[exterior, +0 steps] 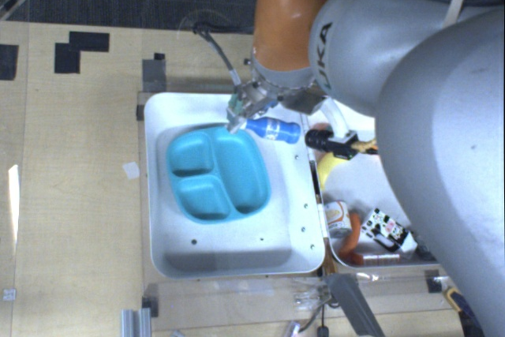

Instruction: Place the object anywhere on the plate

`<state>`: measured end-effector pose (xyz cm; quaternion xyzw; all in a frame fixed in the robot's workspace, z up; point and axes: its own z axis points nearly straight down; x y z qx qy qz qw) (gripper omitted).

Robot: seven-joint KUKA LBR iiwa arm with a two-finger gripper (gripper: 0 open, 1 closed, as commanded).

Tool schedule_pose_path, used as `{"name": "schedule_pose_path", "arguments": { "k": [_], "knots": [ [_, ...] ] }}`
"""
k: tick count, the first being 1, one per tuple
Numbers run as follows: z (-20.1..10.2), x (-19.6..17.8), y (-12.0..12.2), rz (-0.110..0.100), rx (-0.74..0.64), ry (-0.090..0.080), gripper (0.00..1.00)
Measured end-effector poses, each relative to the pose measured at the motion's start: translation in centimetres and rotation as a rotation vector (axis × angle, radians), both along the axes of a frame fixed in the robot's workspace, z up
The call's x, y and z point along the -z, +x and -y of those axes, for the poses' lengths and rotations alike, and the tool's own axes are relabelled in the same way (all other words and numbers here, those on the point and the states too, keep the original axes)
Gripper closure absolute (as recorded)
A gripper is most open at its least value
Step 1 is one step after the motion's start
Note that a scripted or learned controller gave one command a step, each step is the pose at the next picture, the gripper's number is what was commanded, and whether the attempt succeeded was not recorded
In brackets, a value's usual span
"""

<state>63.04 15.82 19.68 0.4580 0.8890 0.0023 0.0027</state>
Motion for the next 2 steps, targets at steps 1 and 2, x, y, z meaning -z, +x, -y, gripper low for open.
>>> {"name": "schedule_pose_path", "arguments": {
  "k": [1, 2],
  "knots": [
    [-3.2, 3.5, -9.2, -0.003, -0.395, -0.001, 1.0],
    [3.0, 4.0, -10.1, 0.006, -0.196, 0.008, 1.0]
  ]
}}
